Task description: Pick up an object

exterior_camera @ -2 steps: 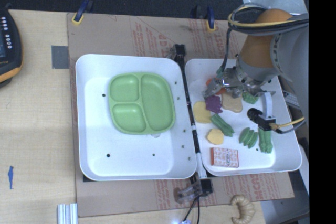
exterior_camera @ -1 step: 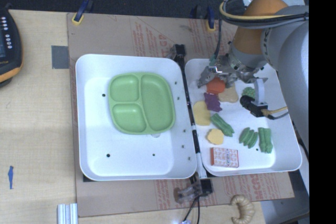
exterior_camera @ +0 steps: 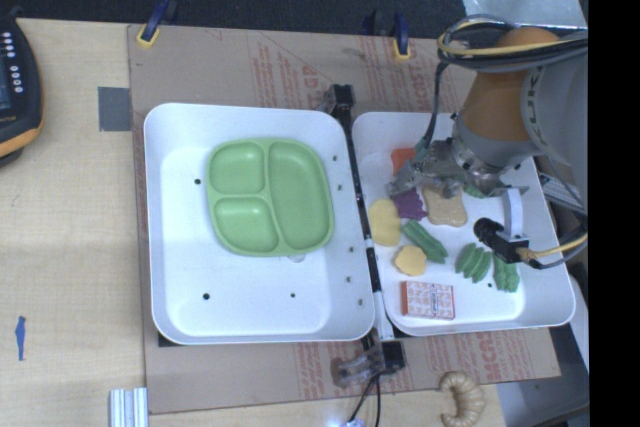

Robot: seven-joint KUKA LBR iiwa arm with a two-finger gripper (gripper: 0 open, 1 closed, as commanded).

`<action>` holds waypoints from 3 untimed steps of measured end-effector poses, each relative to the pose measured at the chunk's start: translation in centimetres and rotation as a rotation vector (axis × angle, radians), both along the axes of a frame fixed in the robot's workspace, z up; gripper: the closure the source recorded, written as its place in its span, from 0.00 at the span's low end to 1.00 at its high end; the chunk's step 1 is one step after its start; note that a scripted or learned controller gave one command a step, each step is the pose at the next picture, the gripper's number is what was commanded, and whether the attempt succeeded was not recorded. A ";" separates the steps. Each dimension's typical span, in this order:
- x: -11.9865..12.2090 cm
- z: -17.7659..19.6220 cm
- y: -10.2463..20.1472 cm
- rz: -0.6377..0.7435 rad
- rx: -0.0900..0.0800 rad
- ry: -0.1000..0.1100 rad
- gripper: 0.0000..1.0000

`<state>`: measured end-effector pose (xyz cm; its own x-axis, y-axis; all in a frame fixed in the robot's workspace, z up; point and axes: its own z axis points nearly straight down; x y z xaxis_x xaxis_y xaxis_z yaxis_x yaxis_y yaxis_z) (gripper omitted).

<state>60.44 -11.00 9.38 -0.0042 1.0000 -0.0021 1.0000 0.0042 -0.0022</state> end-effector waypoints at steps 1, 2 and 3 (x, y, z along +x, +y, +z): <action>4.7 0.0 1.9 0.002 0.001 -0.005 0.00; -0.9 0.0 -0.4 -0.001 0.000 0.000 0.00; 5.2 0.0 1.0 0.002 0.002 -0.005 0.00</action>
